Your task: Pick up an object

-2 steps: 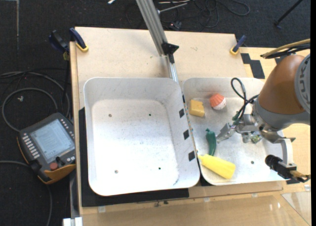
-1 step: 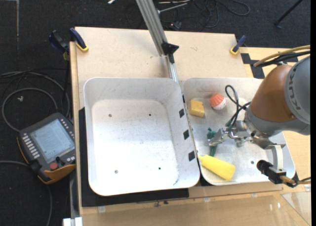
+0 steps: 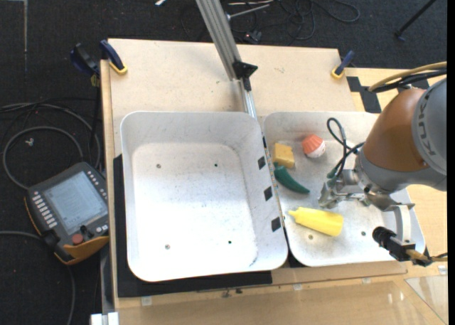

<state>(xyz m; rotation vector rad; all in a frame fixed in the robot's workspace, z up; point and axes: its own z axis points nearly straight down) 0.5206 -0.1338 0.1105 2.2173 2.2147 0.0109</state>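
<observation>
Low over the right bin (image 3: 398,245), the gripper (image 3: 334,194) hangs from the grey arm with its orange band; whether it is open or closed cannot be told from this angle, and nothing can be seen held in it. Just below it lies a yellow corn (image 3: 317,221), close but not clearly touching. To its left rests a green pepper (image 3: 290,180), and up and left of it a yellow block (image 3: 284,154). Above it sits an orange-and-white ball (image 3: 313,146). Well to its left, the left bin (image 3: 192,195) sits on the tabletop (image 3: 178,75).
</observation>
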